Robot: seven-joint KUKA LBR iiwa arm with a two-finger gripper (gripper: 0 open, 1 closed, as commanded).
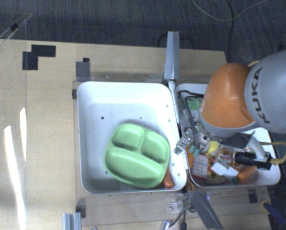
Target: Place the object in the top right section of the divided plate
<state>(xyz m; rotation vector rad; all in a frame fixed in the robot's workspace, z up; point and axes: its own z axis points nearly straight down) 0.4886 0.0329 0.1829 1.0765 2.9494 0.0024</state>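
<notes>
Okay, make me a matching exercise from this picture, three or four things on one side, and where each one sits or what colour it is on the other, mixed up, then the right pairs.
Things:
1. divided plate
2. arm's wrist band
3. pile of small objects
4. black L-shaped mark

Descriptions:
A. lies in the right bin, beneath the arm
B. green, in the left bin
C. orange
D. on the bench, at the upper left of the view

Pairs: 1-B, 2-C, 3-A, 4-D
</notes>
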